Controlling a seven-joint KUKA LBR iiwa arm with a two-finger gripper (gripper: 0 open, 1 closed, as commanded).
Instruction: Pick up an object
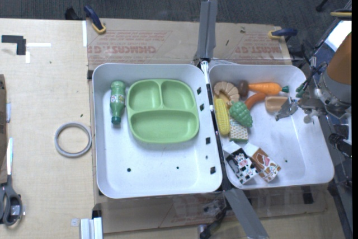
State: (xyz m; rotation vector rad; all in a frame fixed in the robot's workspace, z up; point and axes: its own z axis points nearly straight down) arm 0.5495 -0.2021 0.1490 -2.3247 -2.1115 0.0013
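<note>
Camera view shows the fingers (293, 109) of the grey arm (335, 84) over the right bin (313, 168), toward its 3 o'clock side, spread narrowly with nothing between them. Just beside the tips at 9 o'clock lies a tan block (276, 103), and at 10 o'clock from them rest two carrots (264, 88). Farther toward 9 o'clock sit a green bumpy piece (241, 113), a yellow corn cob (222, 116), a waffle square (238, 131) and a tan shell-like piece (226, 89) with a brown mushroom (243, 87) beside it. At 7 o'clock from the fingers lie two small cartons (251, 165), side by side. The left bin (156, 176) holds a green divided plate (163, 110) with a green bottle (116, 101) just beside it at 9 o'clock. On the tabletop (39, 98) well apart at 9 o'clock lies a grey ring (72, 139).
</note>
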